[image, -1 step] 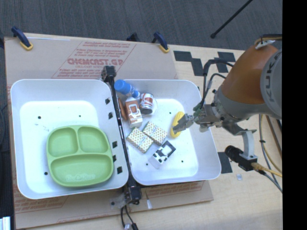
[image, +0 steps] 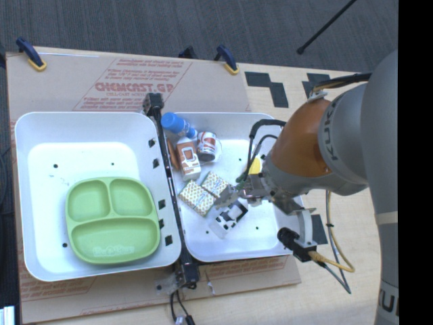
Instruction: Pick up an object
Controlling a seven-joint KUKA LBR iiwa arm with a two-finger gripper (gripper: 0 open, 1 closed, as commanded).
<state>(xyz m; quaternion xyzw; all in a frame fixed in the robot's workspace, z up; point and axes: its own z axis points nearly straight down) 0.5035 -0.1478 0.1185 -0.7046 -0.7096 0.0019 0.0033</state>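
Observation:
My gripper (image: 231, 212) is low in the middle of the right bin (image: 260, 246), under the grey arm with its orange band (image: 304, 144). It sits just right of two small patterned blocks (image: 196, 196), close to or touching them; the contact is hidden. Further back lie a brown-orange carton (image: 187, 157), a small can (image: 208, 145) and a blue bottle (image: 174, 123). The arm hides much of the bin's right half.
The left bin (image: 40, 141) holds a green divided plate (image: 112, 219). A black divider with clips (image: 166, 175) runs between the bins. Cardboard (image: 135, 83) lies behind them, and loose cables (image: 331, 259) trail off the bench's right front.

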